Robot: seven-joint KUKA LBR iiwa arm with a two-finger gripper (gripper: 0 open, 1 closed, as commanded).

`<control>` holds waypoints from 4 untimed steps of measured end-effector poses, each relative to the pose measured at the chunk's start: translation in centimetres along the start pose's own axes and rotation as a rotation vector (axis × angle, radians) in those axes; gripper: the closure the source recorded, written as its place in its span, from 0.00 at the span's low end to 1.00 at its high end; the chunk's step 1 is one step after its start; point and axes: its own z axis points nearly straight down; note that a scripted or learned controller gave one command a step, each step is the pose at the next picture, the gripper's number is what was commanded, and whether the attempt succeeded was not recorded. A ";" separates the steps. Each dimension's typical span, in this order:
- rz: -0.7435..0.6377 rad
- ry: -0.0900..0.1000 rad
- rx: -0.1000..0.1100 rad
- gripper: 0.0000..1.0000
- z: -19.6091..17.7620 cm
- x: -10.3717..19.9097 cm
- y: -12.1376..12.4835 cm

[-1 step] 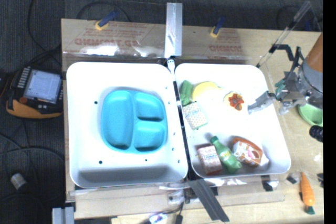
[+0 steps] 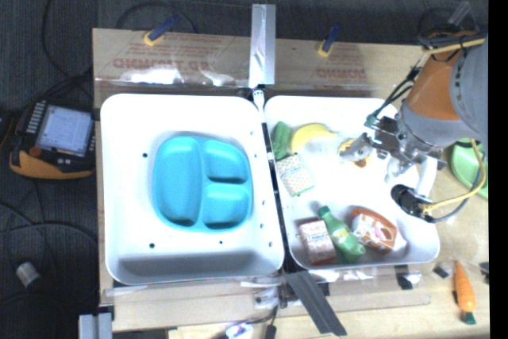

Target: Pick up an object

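Observation:
My gripper [image 2: 357, 148] hangs over the right side of the right bin [image 2: 349, 194], at the end of the grey arm with the orange band [image 2: 435, 95]. A small yellow-orange piece [image 2: 358, 160] shows right at the gripper's tip; whether it is held is unclear. In that bin lie a yellow fruit [image 2: 309, 136] and a green item [image 2: 280, 137] at the far left, and a checkered packet [image 2: 292, 174] below them. A green bottle [image 2: 340, 235], a brown box [image 2: 315, 241] and a red-orange packet [image 2: 375, 229] lie along the near side.
The left bin [image 2: 127, 250] holds a blue divided plate [image 2: 202, 180]. A ridge [image 2: 268, 171] separates the two bins. An orange carrot [image 2: 464, 295] and a green object [image 2: 468, 160] lie on the bench to the right. Cables loop near the arm's wrist [image 2: 432, 202].

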 end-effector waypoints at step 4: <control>0.180 -0.003 -0.003 0.00 -10.9 -3.2 2.0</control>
